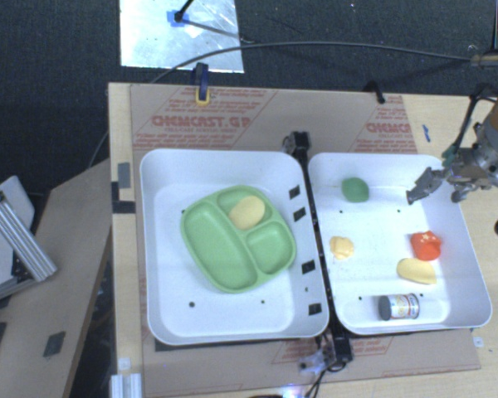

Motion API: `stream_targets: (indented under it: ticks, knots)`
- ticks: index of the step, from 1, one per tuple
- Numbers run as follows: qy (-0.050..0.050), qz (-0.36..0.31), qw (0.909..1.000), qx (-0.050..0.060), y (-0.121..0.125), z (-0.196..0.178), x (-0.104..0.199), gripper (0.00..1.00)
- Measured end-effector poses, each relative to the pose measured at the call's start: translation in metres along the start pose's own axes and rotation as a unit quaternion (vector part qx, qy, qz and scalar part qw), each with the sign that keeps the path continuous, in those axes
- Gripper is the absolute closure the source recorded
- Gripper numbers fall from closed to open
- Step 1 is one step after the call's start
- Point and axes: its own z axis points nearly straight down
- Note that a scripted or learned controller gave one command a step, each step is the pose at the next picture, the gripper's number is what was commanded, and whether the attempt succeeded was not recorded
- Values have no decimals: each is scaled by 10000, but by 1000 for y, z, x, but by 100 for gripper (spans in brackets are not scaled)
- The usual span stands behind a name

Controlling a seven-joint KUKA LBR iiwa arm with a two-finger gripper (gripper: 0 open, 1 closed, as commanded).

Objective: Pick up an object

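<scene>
Two shallow white bins sit side by side on the bench, their inner rims touching along a dark central seam. Left bin [162, 247]: a green divided tray [232, 243] lies near its centre, with a pale yellow lump [248, 212] resting in the tray's upper compartment; bare floor rings the tray on all sides. Right bin [373, 222]: a green ball [355, 189] lies toward the far wall, a small yellow piece [341, 246] near the seam, a red-orange object [426, 245] and a yellow banana-like object [417, 270] close together near the right wall, and a small can [398, 307] on its side by the near wall. These lie well apart, leaving the bin's middle open. Gripper [438, 185]: poised over the right bin's far right corner, fingers spread and grasping nothing, with open floor between it and the red-orange object.
</scene>
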Motion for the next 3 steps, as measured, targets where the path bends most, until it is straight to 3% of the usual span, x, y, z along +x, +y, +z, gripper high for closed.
stream_targets:
  ticks: [1, 3]
  knots:
    - [-12, -16, 10000, -59, 3, -7, 1, 0]
    - [-10, -4, 10000, -51, 12, 81, 1, 0]
